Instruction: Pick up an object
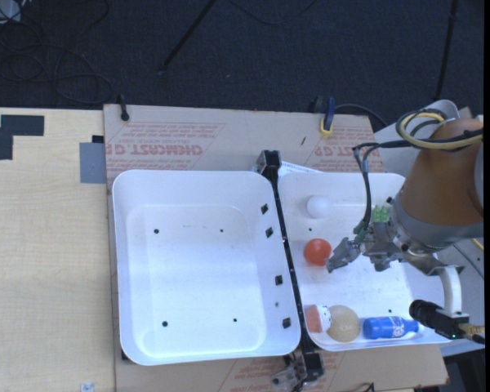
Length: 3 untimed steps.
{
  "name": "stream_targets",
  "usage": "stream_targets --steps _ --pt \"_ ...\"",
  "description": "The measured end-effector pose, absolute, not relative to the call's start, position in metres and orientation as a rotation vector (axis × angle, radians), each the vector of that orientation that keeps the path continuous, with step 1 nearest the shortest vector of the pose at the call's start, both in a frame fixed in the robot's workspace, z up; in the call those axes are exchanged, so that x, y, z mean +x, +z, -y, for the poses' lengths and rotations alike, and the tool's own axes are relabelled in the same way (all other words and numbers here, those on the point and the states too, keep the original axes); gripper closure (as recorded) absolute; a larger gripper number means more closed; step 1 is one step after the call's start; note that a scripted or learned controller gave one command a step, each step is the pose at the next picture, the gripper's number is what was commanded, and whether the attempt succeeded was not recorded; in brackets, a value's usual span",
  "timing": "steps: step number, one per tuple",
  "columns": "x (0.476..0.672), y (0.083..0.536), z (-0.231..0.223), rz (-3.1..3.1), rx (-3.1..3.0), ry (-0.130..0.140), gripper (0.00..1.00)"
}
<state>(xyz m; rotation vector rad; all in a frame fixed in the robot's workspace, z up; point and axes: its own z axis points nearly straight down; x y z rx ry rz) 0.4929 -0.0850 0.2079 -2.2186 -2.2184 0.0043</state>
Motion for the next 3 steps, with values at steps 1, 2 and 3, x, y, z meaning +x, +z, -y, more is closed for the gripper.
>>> stream_targets --steps 1,2,3 --pt "0.544 0.106 0.093 2.22 -2.216 0.006 0.0" --pt "0.637 0.087 0.08 2.229 -2.219 -0.005 0.0" --pt "0.627 0.088 0.143 2.219 -2.224 0.004 0.0"
